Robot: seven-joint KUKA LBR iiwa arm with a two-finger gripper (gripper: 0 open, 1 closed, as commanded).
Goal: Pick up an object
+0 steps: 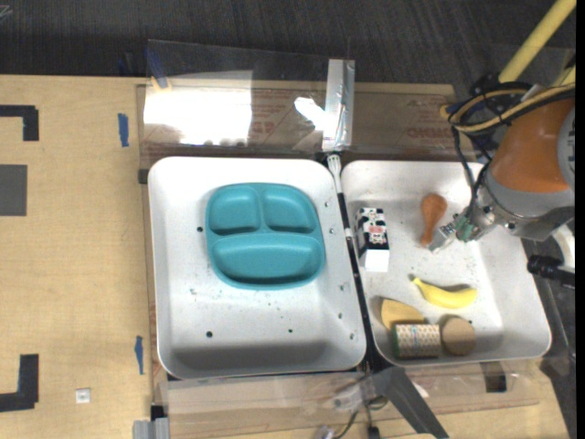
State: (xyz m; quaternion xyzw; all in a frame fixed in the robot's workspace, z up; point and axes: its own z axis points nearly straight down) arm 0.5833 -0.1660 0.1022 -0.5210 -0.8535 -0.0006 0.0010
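Two white bins sit side by side on the worktop [73, 245]. Much of the arm [539, 158] is cut off at the right edge, and its fingers [450, 234] are too small and blurred to tell how far apart they stand or whether they grip anything. They hover in the right bin [521, 327], just beside an orange drumstick-shaped toy [431, 216] whose long axis runs nearly upright in view, bulb end up. Nearby lie a banana [446, 293], a small printed box [373, 236] and a patterned roll [417, 338]. A teal divided plate [265, 234] rests in the left bin [183, 327].
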